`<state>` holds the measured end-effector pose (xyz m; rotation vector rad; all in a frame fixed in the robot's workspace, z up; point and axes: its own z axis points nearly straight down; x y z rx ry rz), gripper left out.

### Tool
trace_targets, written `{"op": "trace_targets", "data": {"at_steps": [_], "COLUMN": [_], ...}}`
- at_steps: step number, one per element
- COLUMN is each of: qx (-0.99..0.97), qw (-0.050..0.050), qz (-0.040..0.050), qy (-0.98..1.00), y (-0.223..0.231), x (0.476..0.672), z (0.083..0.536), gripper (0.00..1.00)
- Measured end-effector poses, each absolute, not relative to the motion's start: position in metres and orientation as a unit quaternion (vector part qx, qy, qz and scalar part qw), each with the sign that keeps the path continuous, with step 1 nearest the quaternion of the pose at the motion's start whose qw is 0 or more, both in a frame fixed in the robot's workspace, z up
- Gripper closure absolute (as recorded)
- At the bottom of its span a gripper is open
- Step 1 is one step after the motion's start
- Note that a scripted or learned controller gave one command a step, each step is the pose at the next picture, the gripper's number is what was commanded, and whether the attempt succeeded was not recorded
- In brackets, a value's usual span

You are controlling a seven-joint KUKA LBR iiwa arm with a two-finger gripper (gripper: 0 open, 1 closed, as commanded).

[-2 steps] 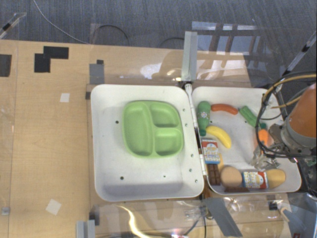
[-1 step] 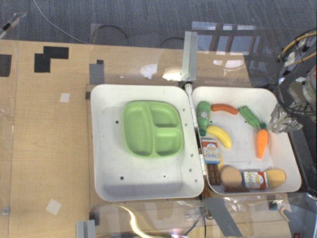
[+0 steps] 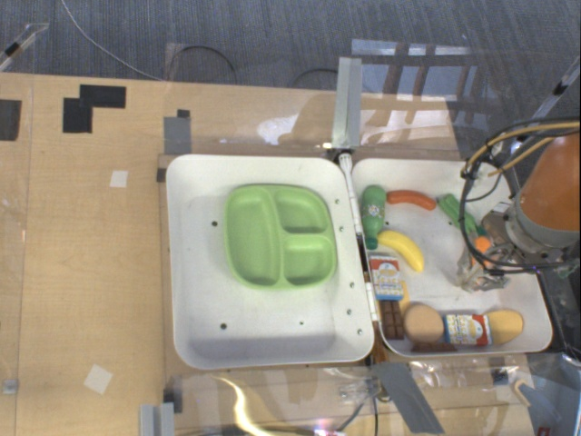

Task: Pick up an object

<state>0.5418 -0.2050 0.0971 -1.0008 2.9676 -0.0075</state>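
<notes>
Pale wood forms the bench (image 3: 82, 271), with black squares marked near its far left corner and grey carpet beyond it. Two white bins are set side by side on it. A green divided plate (image 3: 278, 236) is seen in the left bin (image 3: 195, 334), roughly at its middle.

Positions in the right bin (image 3: 543, 330) are given relative to the banana (image 3: 403, 247). A green bottle (image 3: 373, 211) with a small white label is placed just left of and above it; the print cannot be read. An orange-red sausage (image 3: 411, 199) lies above it, and a green piece (image 3: 451, 209) further right of that. A small red, white and blue carton (image 3: 388, 277) lies just below the banana, its writing too small to be made out, and a dark brown bar (image 3: 391, 317) below that. A tan round item (image 3: 423, 322) and a yellow bottle (image 3: 479, 327) with a red-and-white label, unreadable, lie lower right.

The arm is reached in from the right, bent downward, wrist over the bin's right part. The gripper (image 3: 478, 275) is lowered well right of the banana; whether it is clenched or released cannot be told. Nothing is seen gripped.
</notes>
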Motion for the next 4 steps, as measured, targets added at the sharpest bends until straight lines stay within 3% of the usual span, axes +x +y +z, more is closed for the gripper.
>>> {"op": "trace_targets", "data": {"at_steps": [1, 2, 3, 4], "qx": [-0.387, -0.604, -0.664, -0.664], "qw": [0.010, 0.003, 0.006, 0.005], "qz": [-0.0062, -0.0004, -0.0052, -0.0030], "qy": [0.922, 0.797, 0.747, 0.748], "y": [-0.205, -0.204, -0.205, -0.205], "x": [0.617, 0.602, 0.656, 0.655], "z": [0.234, 0.156, 0.244, 0.242], "gripper": [1.00, 1.00, 1.00, 0.00]}}
